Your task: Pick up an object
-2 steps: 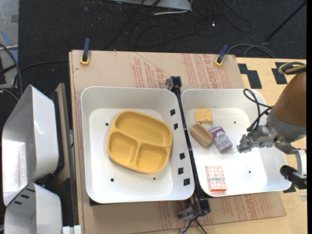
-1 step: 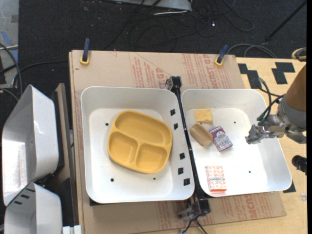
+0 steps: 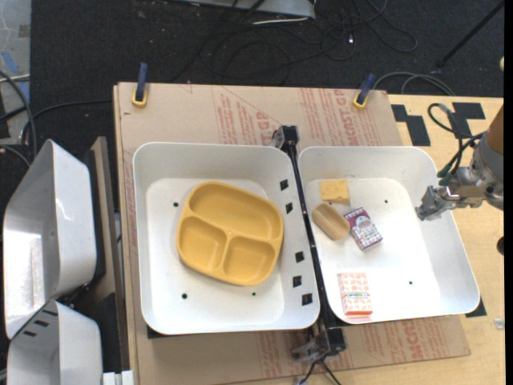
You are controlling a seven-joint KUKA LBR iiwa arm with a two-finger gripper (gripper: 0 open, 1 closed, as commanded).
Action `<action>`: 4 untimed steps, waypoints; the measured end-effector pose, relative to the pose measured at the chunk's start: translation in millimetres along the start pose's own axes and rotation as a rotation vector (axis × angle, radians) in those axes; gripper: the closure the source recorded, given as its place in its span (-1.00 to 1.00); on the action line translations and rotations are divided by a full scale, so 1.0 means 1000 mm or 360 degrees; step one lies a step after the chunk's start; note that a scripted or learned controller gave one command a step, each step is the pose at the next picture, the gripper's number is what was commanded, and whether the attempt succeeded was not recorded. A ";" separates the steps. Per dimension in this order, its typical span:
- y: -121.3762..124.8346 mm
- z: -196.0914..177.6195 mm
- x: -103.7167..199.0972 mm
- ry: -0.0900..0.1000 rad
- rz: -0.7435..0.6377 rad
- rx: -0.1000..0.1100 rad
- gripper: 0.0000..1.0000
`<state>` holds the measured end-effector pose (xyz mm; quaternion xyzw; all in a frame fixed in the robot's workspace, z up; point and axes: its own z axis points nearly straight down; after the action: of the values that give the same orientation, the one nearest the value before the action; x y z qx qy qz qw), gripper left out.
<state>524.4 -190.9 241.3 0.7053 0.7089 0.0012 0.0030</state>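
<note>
Two white bins [image 3: 152, 215] — perhaps five objects.

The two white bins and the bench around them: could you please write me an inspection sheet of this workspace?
Surface: cardboard sheet under the left bin and right bin.
Job's things: yellow divided plate in left bin; yellow block, tan roll, purple carton, white-and-red packet in right bin.
Clutter: nothing seen.
Grippers: gripper over right bin's right edge.
Cables: black cables on floor behind.
Surroundings: blue-yellow clamps, spare white bins at left.
</note>
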 end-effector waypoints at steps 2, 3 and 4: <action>0.010 -0.037 0.062 0.0005 -0.0006 0.0010 1.00; 0.012 -0.034 0.118 0.0006 -0.0006 0.0010 1.00; 0.022 -0.015 0.171 0.0006 -0.0005 0.0013 1.00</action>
<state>545.7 -19.6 256.4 0.7040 0.7102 -0.0003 -0.0011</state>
